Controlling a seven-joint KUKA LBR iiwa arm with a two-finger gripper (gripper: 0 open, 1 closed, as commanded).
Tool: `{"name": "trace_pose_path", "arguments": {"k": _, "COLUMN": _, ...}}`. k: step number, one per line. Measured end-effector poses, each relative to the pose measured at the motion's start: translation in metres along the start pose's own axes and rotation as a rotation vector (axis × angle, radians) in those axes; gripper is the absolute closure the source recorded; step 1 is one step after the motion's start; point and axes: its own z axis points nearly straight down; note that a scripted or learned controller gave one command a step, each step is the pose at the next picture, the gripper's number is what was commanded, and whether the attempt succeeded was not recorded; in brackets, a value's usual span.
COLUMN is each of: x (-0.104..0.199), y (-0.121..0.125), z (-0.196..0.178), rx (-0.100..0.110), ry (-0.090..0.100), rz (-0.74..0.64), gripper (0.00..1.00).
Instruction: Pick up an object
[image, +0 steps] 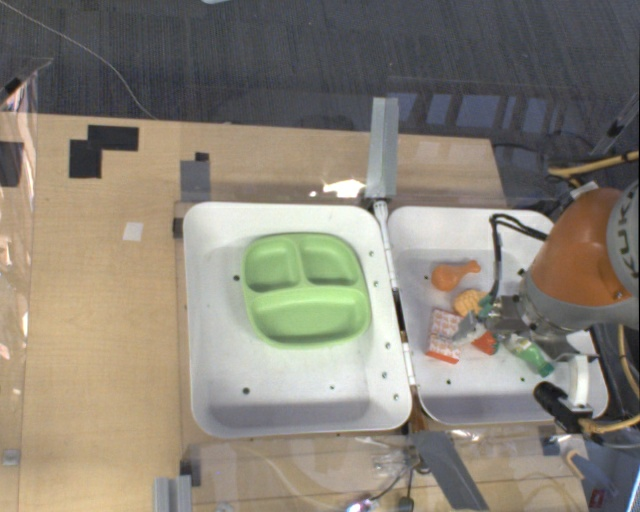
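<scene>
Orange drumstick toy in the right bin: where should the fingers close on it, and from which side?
Grip the orange drumstick toy across its thin handle end, which points toward the arm. Come straight down from above: it lies flat, apart from the other items, and the handle looks narrower than the bulb. Gripper sits just below it.

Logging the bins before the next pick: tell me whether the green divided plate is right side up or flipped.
Right side up. The green divided plate lies flat in the left bin, with its three hollow compartments and raised dividers facing the camera.

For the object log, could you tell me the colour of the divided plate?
Light green plate, seen in the camera view.
</scene>
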Motion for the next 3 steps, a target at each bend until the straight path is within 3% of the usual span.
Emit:
{"name": "trace_pose_path", "arguments": {"k": 1, "x": 0.01, "y": 0.087, "z": 0.013, "rx": -0.027, "ry": -0.001, "rz": 0.089, "gripper": 0.0}}
{"name": "trace_pose_path", "arguments": {"k": 2, "x": 0.014, "y": 0.09, "z": 0.003, "rx": -0.033, "ry": 0.006, "rz": 0.085, "gripper": 1.0}}
{"name": "trace_pose_path", "arguments": {"k": 3, "x": 0.07, "y": 0.132, "z": -0.07, "rx": 0.006, "ry": 0.0, "rz": 0.122, "gripper": 1.0}}
